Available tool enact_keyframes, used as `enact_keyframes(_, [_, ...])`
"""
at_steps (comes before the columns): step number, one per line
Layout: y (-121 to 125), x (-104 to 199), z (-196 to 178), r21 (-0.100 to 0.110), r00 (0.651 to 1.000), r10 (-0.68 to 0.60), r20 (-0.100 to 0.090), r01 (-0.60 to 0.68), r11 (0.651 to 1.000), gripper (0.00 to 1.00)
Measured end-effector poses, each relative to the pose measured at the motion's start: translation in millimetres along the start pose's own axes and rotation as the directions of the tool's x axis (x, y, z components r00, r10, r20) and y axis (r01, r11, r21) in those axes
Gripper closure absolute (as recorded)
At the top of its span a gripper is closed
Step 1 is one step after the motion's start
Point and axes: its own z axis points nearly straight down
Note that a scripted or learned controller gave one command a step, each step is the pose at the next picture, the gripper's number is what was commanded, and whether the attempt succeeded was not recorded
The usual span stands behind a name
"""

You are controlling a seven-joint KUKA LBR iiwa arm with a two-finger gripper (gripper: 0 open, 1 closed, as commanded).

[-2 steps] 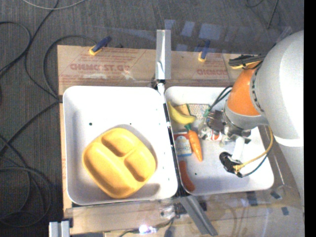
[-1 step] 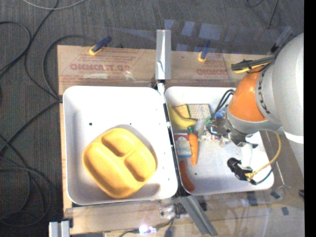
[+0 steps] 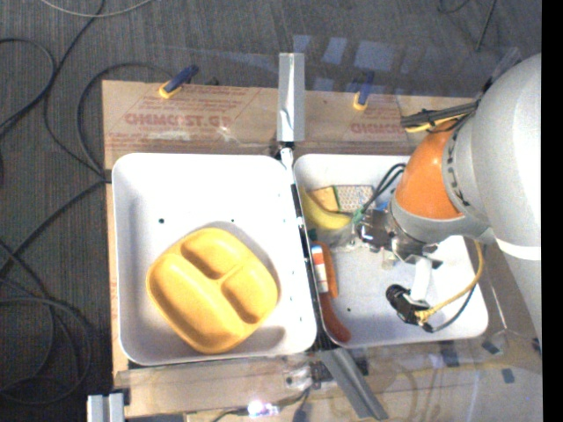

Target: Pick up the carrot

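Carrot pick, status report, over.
Gripper over right bin, nothing seen held. Carrot along that bin's left wall, untouched. Banana just above it, brown item below.

The arm (image 3: 515, 161) is a bulky, rounded, pale grey shell with a glossy orange band (image 3: 424, 187) above the wrist. Below the band sits a darker metal end effector (image 3: 396, 240) assembly, trailing thin yellow and black cables (image 3: 457, 301) and one white finger-like part.
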Motion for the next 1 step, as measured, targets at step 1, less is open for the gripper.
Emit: enact_keyframes(1, [75.2,13.4,-2.9,0.095,0.964,-0.267,-0.015,0.267,0.959,0.0])
